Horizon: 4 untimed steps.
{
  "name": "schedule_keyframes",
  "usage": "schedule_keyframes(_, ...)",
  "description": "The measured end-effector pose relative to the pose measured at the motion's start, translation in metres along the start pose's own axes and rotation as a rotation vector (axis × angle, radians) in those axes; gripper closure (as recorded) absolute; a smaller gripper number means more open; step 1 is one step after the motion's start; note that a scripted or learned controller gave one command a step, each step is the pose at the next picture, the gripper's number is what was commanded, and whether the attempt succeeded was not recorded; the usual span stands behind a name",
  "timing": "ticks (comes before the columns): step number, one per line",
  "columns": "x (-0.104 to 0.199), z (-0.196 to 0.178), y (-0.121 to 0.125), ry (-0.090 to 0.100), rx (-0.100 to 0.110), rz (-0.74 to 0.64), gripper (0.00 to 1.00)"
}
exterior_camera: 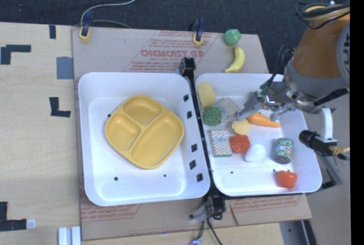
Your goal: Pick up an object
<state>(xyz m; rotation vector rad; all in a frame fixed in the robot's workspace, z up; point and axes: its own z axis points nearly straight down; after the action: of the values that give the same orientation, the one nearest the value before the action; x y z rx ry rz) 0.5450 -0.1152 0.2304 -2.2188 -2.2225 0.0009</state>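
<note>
My gripper (254, 106) hangs over the right bin (296, 181), its grey fingers (248, 106) spread open and pointing left with nothing between them. An orange carrot (263, 120) lies just below and right of the fingers. A pale yellow piece (241, 127) sits just under the fingertips. Nearby lie a green broccoli-like ball (212, 116), a red tomato (239, 143), a white egg (255, 153), a small can (282, 150), a red pepper (286, 179), a yellow lemon (206, 93) and a patterned packet (220, 143).
The left bin (96, 175) holds a yellow divided plate (144, 131). A banana (236, 60) and a green ball (231, 37) lie on the cardboard behind the right bin. A black divider (194, 119) runs between the bins.
</note>
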Motion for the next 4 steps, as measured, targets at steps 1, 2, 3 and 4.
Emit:
schedule_keyframes(1,0.002,0.133,-0.015,-0.001,-0.009,0.002,0.0)
schedule_keyframes(2,0.003,0.123,-0.015,-0.001,-0.009,0.001,1.0)
schedule_keyframes(3,0.018,0.139,0.018,-0.006,-0.009,0.003,1.0)
schedule_keyframes(4,0.011,0.139,-0.041,-0.005,-0.024,0.002,1.0)
